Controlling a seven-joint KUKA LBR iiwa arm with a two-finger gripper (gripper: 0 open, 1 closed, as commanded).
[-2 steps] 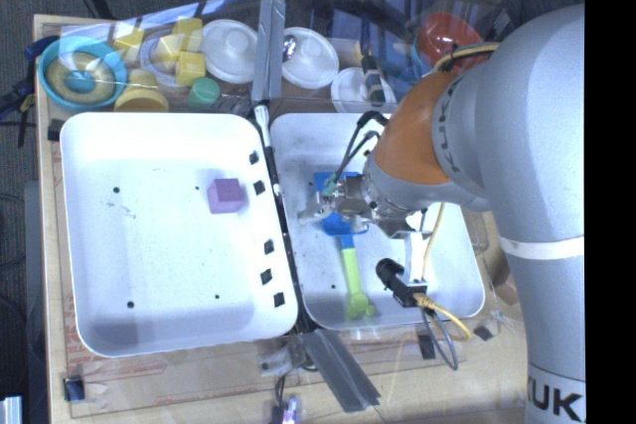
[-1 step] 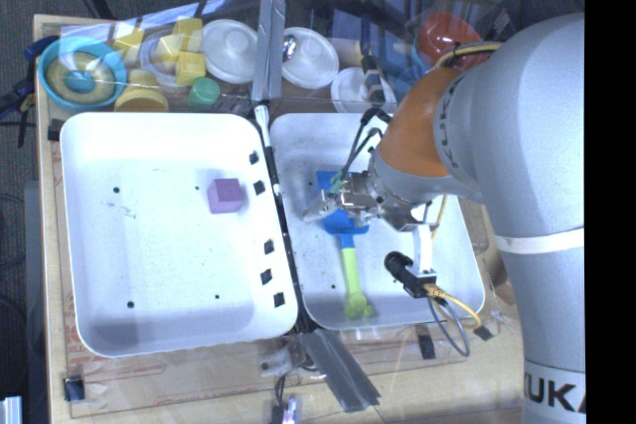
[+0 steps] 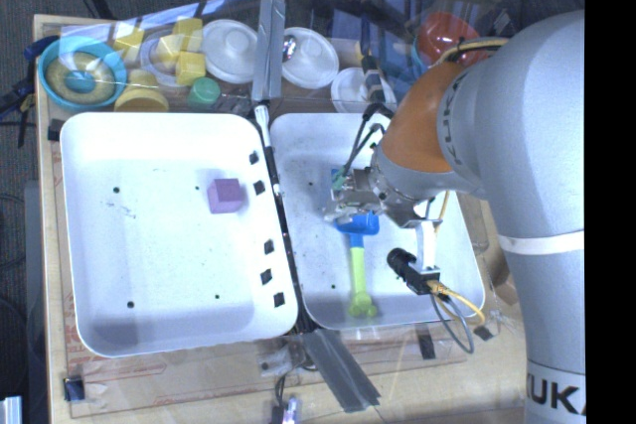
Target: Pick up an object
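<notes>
Pincer [image 3: 355,205] low inside right bin [image 3: 308,139], directly over blue head of brush-like tool [image 3: 358,258]. Tool lies flat on bin floor; blue head touching or just under pincer tip, yellow-green handle running away from pincer toward bin's near wall. Finger spread hidden by wrist hardware: cannot tell how wide pincer stands, nor whether it has hold of anything. Purple block [image 3: 226,196] well apart from pincer, in left bin [image 3: 89,139]. Judgement: approach done, pincer at tool; grasp unconfirmed, lift not yet done.
</notes>
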